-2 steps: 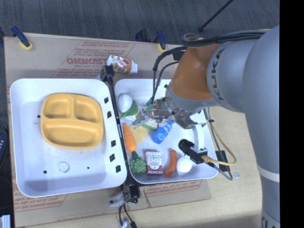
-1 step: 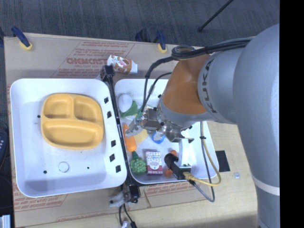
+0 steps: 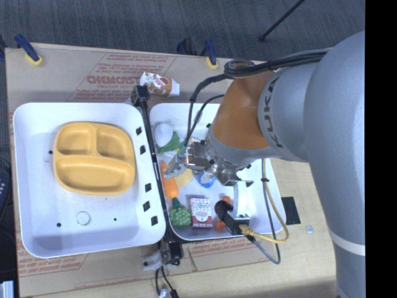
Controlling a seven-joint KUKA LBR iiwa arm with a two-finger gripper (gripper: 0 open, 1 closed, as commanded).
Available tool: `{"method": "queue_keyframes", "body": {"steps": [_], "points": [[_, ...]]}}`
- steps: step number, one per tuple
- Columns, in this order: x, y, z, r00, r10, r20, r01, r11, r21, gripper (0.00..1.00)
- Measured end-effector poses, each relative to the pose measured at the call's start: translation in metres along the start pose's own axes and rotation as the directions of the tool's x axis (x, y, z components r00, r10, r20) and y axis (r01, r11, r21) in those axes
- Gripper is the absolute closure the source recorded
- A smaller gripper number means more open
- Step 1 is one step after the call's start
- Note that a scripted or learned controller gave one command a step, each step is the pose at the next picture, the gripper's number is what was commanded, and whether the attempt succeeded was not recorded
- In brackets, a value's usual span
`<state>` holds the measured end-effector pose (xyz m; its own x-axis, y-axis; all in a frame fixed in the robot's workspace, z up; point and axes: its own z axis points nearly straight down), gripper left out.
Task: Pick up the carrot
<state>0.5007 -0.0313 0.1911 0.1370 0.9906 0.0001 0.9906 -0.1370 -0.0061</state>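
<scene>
While two shallow white plastic bins [image 3: 37, 166] sit side by side, one yellow compartmented plate [image 3: 94, 157] lies left of centre. One small orange carrot [image 3: 170, 188] lies in the right bin beside the metal gripper [image 3: 189, 158], whose grip cannot be told.

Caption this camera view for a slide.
KUKA arm's gripper low over the cluttered right bin; yellow divided plate in the left bin.

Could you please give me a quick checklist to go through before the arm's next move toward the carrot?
1. Carrot located, right bin's left side: ok.
2. Gripper above the right bin, near the carrot: ok.
3. Carrot between the fingers: cannot tell.
4. Carrot free of clutter: not ok, yellow item and broccoli lie close.
5. Yellow plate away in the left bin: ok.
</scene>
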Motion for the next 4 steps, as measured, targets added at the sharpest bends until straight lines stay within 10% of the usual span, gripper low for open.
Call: {"method": "queue_keyframes", "body": {"steps": [1, 2, 3, 4], "points": [[0.000, 0.000, 0.000, 1.000, 0.000, 0.000, 0.000, 1.000, 0.000, 0.00], [-0.071, 0.026, 0.096, 1.000, -0.021, 0.001, 0.021, 1.000, 0.000, 0.00], [-0.077, 0.043, 0.100, 0.630, 0.776, -0.002, -0.776, 0.630, 0.002, 0.00], [-0.077, 0.043, 0.090, 0.636, 0.771, -0.001, -0.771, 0.636, 0.009, 1.00]]}}
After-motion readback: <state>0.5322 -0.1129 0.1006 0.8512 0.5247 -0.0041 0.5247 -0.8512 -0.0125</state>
